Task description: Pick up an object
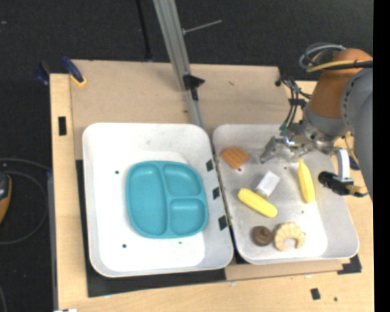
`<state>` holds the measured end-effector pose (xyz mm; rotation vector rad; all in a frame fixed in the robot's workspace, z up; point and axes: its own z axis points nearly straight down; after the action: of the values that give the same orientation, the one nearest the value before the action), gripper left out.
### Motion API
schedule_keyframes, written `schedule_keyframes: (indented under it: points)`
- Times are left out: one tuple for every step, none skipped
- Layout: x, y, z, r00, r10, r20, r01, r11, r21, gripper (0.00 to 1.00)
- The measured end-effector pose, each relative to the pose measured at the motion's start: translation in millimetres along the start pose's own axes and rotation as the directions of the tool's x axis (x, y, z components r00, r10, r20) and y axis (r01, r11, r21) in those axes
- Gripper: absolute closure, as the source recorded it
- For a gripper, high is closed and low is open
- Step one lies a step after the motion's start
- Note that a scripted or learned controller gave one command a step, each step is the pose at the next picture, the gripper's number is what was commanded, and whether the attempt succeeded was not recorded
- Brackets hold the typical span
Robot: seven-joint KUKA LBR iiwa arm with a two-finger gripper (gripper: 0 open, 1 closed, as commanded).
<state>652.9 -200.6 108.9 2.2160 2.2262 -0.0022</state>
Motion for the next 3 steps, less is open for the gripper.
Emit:
schedule_keyframes:
  points:
    - [-1.5,1.7,-14.9,1.000,-0.002,0.004,0.002,1.000,-0.007,1.00]
    - [3.3,-5.2,-71.7,1.000,0.001,0.000,-0.001,1.000,-0.006,1.00]
    - [8.7,1.7,-132.9,1.000,0.000,0.001,0.000,1.000,-0.010,1.00]
